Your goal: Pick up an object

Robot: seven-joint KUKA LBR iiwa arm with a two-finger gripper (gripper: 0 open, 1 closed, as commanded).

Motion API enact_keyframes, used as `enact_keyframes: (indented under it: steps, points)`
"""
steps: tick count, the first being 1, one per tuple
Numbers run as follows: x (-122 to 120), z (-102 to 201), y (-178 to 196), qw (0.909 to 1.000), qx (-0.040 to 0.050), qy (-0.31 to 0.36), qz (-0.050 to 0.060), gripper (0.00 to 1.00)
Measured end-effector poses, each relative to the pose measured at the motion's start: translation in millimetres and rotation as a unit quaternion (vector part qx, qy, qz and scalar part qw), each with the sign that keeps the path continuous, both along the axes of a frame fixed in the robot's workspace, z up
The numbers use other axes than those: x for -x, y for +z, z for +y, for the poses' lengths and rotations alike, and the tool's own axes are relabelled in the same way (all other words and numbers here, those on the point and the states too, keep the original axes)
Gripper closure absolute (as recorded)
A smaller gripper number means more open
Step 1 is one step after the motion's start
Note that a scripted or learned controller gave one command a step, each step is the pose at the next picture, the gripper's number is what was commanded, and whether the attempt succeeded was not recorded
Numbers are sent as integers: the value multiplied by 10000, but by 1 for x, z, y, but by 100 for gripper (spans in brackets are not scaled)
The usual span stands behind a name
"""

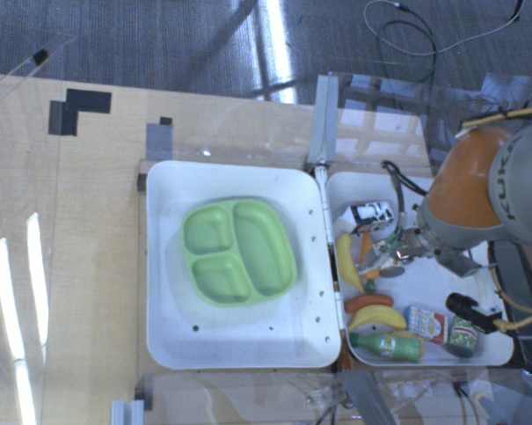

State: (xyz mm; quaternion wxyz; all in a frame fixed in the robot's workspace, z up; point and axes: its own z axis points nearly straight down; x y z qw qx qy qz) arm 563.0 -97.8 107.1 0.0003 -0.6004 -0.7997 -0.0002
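Leftmost, I see the bare wooden worktop (79, 269), with dark tape marks at its far left; next comes the left bin (164, 335), which carries a green divided plate (240, 251) lying flat near its middle, three compartments facing up; just right of the divider sits the right bin (439, 281), crowded along its left and near sides; a yellow banana (346, 264) lies along the left wall, with an orange carrot-like piece (365, 248) just beside it; nearer to me there is a red sausage-shaped item (369, 301), then a second banana (378, 318) touching it, and a green bottle (387, 346) on its side against the near rim; further right along that rim lie a small red and white carton (425, 323) and a dark green can (462, 336); my end effector (395, 251) hangs low over the bin's left-middle, close to the first banana and the carrot piece; I cannot tell whether it is released or clenched, nor whether anything sits in it; the arm (492, 186) with its orange band reaches in from the right.
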Motion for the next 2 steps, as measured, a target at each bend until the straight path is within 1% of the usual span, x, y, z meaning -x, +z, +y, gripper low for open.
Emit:
enact_keyframes:
  steps: [1, 2]
  points:
    - [-6, -2, 19, 9999, 19, -7, -99, 100]
    - [-42, 45, 134, 9998, 7, -180, -35, 100]
